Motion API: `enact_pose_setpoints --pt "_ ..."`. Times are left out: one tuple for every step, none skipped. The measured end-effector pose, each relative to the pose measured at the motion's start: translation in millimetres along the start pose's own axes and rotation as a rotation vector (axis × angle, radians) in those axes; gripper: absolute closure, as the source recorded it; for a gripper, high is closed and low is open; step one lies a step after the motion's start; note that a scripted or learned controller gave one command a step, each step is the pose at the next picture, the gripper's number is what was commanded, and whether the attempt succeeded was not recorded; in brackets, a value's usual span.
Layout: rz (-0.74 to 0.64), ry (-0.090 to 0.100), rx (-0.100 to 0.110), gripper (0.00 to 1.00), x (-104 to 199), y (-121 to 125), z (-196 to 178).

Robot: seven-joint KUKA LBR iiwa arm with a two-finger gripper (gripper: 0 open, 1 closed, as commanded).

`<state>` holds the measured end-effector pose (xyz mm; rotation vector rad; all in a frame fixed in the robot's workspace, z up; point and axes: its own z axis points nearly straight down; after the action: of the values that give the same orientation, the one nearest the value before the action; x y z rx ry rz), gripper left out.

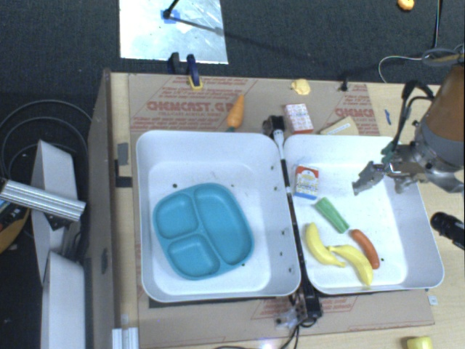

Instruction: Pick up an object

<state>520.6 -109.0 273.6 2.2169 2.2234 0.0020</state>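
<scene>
The right bin holds a small red, white and blue carton, a green cylinder, two yellow bananas and a red-orange sausage. My gripper hovers over the bin's upper right part, to the right of the carton and above the sausage. Its fingers stand open with nothing between them. The grey arm reaches in from the right edge.
The left bin holds a blue divided plate. Behind the bins on the cardboard lie a carrot, a small box and a yellow lump. A cable loops near the arm at the upper right.
</scene>
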Motion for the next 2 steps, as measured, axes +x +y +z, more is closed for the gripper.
enact_pose_setpoints --pt "-0.003 0.001 0.003 0.00 10 34 61" --pt "0.002 0.000 0.004 0.00 -2 66 131"
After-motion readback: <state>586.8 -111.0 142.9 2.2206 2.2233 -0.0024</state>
